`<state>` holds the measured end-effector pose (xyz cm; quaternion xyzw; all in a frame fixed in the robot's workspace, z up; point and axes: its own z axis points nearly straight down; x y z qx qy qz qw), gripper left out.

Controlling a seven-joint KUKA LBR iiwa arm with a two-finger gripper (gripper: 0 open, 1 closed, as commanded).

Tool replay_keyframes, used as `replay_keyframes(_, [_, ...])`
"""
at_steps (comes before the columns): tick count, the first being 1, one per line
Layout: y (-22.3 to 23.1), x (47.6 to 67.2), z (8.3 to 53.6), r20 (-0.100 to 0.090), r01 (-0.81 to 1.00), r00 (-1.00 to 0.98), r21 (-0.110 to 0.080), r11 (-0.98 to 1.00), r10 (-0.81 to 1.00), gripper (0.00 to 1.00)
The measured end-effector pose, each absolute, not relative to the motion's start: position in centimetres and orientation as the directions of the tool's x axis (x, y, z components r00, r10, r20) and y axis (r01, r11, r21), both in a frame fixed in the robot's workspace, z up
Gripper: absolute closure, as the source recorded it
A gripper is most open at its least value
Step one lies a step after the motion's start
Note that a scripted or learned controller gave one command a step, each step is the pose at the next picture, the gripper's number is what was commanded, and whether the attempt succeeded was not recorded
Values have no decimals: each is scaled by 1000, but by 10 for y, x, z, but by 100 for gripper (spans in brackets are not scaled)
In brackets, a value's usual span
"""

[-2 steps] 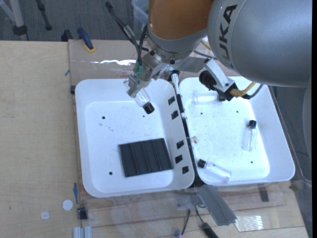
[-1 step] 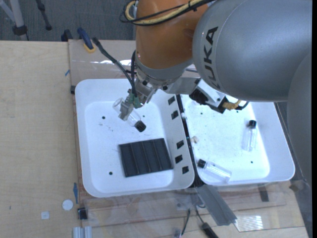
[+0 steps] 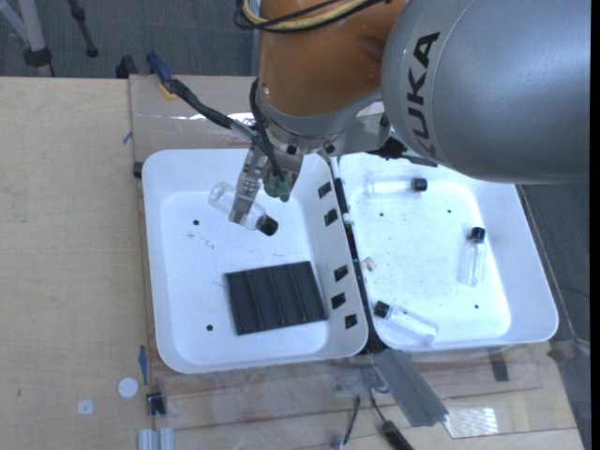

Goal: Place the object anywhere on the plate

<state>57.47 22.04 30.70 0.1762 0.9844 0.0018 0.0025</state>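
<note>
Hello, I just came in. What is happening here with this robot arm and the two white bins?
A grey KUKA arm reaches over the left bin, and its gripper hangs above a clear vial with a black cap on the bin floor. I cannot tell whether the vial is gripped. The dark ribbed plate lies nearer the front of the same bin, with nothing on it yet. Three more capped vials lie in the right bin.

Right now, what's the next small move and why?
Probably carry toward the dark plate and lower. The pincer looks closed on a clear vial with a black cap, up-left of the plate in the left bin, so the vial isn't over it.
</note>
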Motion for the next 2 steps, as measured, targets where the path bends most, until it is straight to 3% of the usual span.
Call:
replay_keyframes(1, [225, 582, 257, 1, 214, -977, 1, 977, 214, 100])
replay_keyframes(2, [225, 647, 208, -7, -162, -987, 4, 987, -162, 100])
